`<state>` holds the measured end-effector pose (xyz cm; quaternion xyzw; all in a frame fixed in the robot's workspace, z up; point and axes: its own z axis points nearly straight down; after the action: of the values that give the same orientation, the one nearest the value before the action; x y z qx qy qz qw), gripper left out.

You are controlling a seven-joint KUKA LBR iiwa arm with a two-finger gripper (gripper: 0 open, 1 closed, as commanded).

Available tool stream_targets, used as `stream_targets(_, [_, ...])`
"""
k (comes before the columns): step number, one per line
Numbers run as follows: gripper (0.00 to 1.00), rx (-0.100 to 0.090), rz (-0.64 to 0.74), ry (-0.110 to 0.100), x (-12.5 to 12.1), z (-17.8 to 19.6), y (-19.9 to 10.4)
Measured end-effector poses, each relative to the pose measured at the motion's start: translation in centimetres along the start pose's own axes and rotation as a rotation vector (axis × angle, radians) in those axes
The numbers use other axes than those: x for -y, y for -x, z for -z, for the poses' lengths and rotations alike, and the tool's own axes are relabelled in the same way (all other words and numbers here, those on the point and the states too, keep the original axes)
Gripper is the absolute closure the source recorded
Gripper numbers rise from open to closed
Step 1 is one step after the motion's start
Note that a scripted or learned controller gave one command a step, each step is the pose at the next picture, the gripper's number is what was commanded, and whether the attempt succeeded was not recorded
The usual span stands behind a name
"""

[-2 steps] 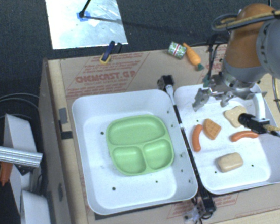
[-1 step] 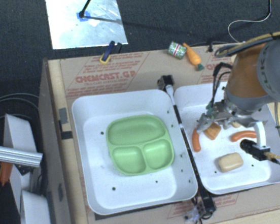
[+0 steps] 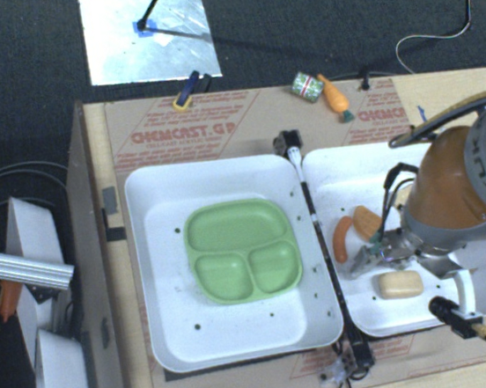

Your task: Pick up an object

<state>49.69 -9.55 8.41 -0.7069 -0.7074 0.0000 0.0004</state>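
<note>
- Currently the arm [image 3: 456, 192] reaches over the right bin [image 3: 354, 163], with the gripper [image 3: 368, 255] low among the toy foods near the divider between the bins.
- Jaws: too small and shadowed to read; cannot tell whether they are released or clenched, and nothing is plainly seen between them.
- Likely targets, all in the right bin: a reddish sausage-shaped piece [image 3: 344, 236] just beside the gripper on the divider side; an orange-tan piece [image 3: 368, 219] touching or nearly touching that sausage, just above the gripper; a pale bread-like block [image 3: 398, 284] just below the gripper.
- Doing the step well, as I judge it: commit to one piece, centre over it, and descend square. The sausage and the tan piece sit close together, so a sloppy close may nudge both.
- Pale block stands apart from its neighbours, probably the cleaner grab.
- Left bin [image 3: 164, 199] holds a green divided tray [image 3: 242, 251], well apart from the gripper.
- Beyond the right bin on the counter [image 3: 242, 118]: a small can [image 3: 307, 86] and a toy carrot [image 3: 335, 97], out of play.
</note>
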Motion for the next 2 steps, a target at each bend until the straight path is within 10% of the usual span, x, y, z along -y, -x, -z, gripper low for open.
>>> stream_targets(2, [0.0, 0.003, 0.0, 0.005, -9.6, 4.9, 9.9])
